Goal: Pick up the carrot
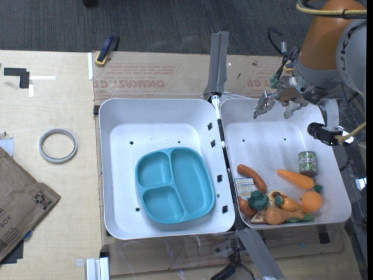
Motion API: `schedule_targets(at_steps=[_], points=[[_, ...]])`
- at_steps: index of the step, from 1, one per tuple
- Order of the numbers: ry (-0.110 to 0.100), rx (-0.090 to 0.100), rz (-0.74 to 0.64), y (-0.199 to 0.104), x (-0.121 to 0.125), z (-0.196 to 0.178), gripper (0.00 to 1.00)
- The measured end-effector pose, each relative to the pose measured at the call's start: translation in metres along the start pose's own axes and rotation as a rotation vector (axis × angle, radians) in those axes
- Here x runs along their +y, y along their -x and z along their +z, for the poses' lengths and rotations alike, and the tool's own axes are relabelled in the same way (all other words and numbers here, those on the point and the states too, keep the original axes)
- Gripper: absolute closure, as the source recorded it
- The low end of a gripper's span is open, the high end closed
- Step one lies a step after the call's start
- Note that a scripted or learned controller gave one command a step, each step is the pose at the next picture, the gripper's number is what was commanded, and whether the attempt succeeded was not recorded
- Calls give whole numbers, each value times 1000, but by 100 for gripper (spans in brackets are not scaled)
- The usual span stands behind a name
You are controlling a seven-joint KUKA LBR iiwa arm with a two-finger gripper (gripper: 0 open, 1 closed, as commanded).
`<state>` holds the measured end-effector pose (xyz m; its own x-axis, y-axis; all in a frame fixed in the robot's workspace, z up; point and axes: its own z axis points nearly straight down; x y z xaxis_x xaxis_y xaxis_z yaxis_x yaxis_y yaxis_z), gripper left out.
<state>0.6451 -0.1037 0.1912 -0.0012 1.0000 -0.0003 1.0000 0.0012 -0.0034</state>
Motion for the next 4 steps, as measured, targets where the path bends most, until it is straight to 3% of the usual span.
schedule_targets(at_steps=[1, 2, 3, 4], points=[[0, 0, 205, 49, -66, 74, 0], [5, 21, 35, 70, -133, 98, 0], [2, 1, 39, 54, -168, 101, 0], [7, 2, 40, 53, -165, 91, 100]])
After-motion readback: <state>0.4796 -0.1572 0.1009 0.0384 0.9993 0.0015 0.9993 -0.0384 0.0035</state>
